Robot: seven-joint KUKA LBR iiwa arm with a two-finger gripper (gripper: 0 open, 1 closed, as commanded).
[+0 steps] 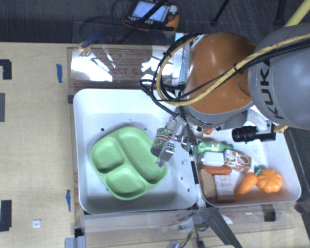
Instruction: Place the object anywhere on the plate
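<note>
The plate [125, 161], a green one divided into three compartments, lies tilted in the left bin [88, 112], its right edge riding up toward the wall between the two bins, and that slant is the first hazard: anything let go near the raised rim could slide off into the bin floor instead of settling in a compartment. The arm [222, 71] reaches in from the right and hangs over the dividing wall, hiding part of both bins. In the right bin [294, 182] lie an orange pumpkin-shaped toy [269, 181], a carrot-like toy [247, 184], a brown package [217, 186] and a green-and-white bottle [214, 148], all well apart from the plate. The pincer [164, 150] hovers over the plate's right rim; whether it is released or clenched I cannot tell, nor is any item plainly visible between its tips. If it carries nothing, a release here achieves nothing; if it descends further, it may strike the rim and tip the plate.
</note>
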